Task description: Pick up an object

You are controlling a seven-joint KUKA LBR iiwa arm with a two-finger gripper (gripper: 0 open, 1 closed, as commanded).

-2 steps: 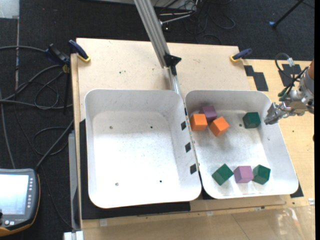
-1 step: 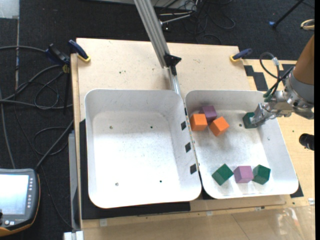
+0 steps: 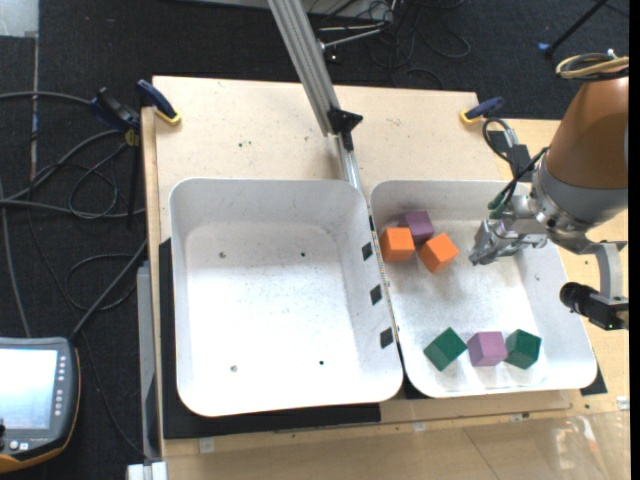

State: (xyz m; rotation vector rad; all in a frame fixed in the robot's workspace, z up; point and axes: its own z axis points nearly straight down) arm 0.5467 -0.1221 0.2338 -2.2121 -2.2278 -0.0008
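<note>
Beige tabletop [image 3: 260, 133] carries your white bins; your hand [image 3: 484, 252] hovers at three o'clock of the orange cube [image 3: 438, 252], grip state unclear.

Six cubes lie in the right bin [image 3: 560, 373]: two orange cubes [image 3: 398, 243] [image 3: 438, 253], two purple cubes [image 3: 418, 224] [image 3: 487, 348] and two green cubes [image 3: 445, 349] [image 3: 523, 348]. Two white bins sit on the worktop [image 3: 260, 133], the left bin [image 3: 185, 268] beside the right one. Two clamps [image 3: 160, 103] [image 3: 482, 110] grip the worktop's far corners.
</note>
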